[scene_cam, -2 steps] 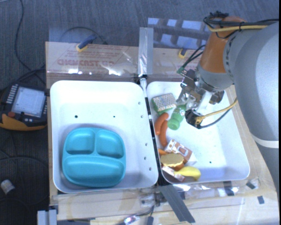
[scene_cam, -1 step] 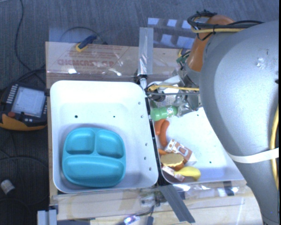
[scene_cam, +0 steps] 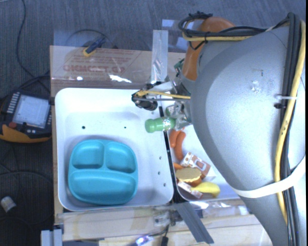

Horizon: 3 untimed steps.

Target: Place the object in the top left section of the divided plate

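Plastic toy food fills the right bin [scene_cam: 180, 191], at about four o'clock in the camera view: an orange sausage-like piece [scene_cam: 178, 139], a bun-shaped piece [scene_cam: 189, 176], a yellow piece [scene_cam: 209, 189] and a small printed packet [scene_cam: 196, 162]. The blue divided plate [scene_cam: 102, 172] lies in the left bin [scene_cam: 92, 106], toward seven o'clock, and its top left section [scene_cam: 87, 155], at the plate's ten o'clock, holds nothing. The gripper [scene_cam: 167, 118] hangs near the centre of the view over the wall between the bins, with the grey arm [scene_cam: 246, 111] bulking in from three o'clock. A pale green object [scene_cam: 158, 124] sits right at the gripper's tip, lying roughly level and pointing toward nine o'clock; it appears to be the thing to place, though I cannot tell whether the fingers are clenched on it or merely beside it, because the wrist hardware and cables hide them. It looks like a small hollow plastic toy, so I judge it light, stiff and smooth, likely to slip or roll if pinched near an end. A hold across its middle, square to its long axis, seems safest. The plate's dividers are low and rounded, so a light piece dropped from height could bounce into the neighbouring section.
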Each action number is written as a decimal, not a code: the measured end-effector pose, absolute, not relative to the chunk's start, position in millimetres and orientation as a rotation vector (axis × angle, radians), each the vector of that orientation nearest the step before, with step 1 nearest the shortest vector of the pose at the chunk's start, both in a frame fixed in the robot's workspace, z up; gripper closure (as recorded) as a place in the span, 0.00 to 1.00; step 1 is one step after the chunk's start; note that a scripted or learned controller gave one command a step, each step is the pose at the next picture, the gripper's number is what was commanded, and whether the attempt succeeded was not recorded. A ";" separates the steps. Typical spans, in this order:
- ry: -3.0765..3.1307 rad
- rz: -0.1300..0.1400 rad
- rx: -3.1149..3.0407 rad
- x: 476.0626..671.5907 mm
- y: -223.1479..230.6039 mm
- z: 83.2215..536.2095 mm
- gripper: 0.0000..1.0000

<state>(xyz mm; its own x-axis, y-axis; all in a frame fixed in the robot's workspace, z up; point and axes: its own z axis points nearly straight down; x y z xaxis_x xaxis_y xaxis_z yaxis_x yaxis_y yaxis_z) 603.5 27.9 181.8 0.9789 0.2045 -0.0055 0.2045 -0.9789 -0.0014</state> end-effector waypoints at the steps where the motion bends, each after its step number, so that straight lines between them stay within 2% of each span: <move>1: -0.340 0.009 -3.123 639.9 94.9 181.8 1.00; 2: -0.345 -0.012 -3.123 629.9 126.3 89.3 1.00; 3: -0.357 0.008 -3.122 595.0 198.7 170.0 1.00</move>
<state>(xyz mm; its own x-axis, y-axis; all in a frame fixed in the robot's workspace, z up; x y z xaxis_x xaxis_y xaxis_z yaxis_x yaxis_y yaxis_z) 595.0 198.7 170.0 0.9742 0.2257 -0.0053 0.2257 -0.9742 0.0003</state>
